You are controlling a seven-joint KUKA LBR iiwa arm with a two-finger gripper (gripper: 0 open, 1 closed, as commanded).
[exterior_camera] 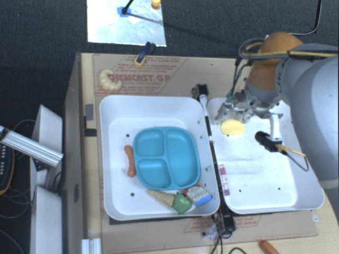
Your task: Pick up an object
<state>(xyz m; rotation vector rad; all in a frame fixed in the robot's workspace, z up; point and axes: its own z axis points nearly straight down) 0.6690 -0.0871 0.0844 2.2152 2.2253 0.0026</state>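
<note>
A pale yellow, lemon-like object (232,127) lies at the far left of the right bin (275,194). My gripper (231,113) hangs directly over its far edge, reaching in from the right under the orange-banded wrist. The yellow object shows just in front of the metal gripper parts; whether they touch it cannot be made out. In the left bin (114,142) a blue divided plate (165,157) sits in the middle, with an orange sausage (130,160) to its left. A beige cone (161,197), a green piece (181,203) and a blue-and-white item (199,196) lie at its front edge.
A small pink-and-white strip (223,178) lies along the divider in the right bin. On the cardboard beyond the bins are a beige curled thing (108,80) and a yellow-and-blue tool (143,54). An orange stick (268,246) lies at the front edge.
</note>
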